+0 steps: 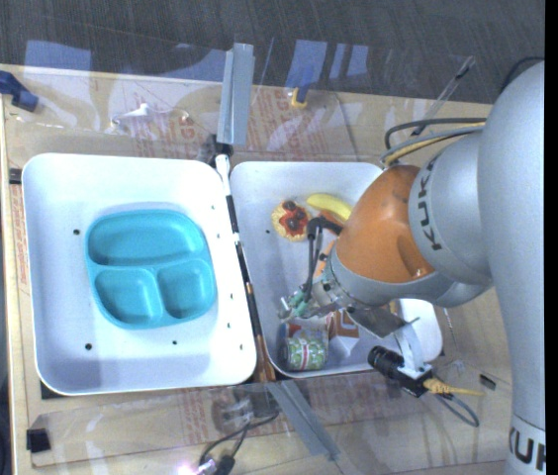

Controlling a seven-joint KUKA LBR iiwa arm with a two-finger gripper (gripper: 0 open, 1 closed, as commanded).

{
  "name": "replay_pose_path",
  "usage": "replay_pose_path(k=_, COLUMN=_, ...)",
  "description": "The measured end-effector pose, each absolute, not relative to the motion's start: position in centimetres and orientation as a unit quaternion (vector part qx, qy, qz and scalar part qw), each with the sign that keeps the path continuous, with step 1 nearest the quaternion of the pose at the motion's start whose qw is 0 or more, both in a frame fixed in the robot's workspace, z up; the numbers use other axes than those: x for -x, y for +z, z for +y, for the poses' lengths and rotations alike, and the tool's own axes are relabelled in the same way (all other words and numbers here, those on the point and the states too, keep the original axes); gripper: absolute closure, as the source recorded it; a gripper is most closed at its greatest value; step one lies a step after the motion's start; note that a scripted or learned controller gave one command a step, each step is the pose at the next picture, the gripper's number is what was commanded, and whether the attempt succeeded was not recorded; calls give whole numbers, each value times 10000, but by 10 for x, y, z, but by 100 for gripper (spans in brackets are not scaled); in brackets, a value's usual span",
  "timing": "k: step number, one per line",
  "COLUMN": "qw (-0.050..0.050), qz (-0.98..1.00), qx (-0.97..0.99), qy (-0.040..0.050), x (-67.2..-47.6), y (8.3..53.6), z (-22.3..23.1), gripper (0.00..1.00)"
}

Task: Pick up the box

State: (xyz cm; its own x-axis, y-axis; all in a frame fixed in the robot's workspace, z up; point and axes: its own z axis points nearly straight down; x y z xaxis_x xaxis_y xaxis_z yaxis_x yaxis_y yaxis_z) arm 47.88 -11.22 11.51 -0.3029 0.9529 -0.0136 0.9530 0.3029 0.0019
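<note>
Grey two-finger gripper point(302, 305) low-centre of frame in right white bin point(259, 191), over green-printed box point(305, 350); grip state can't tell.

Arm point(497, 196): bulky rounded grey casing, smooth, slightly glossy. Orange band point(383, 231) above wrist, domed. Black "KUKA" lettering on grey link beside band; more lettering at bottom right. Yellow and black cables point(427, 135) loop over upper link. Small black cylindrical fitting point(393, 364) on white mount below wrist.
</note>
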Motion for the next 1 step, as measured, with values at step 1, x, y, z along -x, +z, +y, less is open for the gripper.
replay_pose_path(k=1, qw=68, qz=8068, qx=-5907, qy=-41, x=-479, y=115, z=-113, gripper=0)
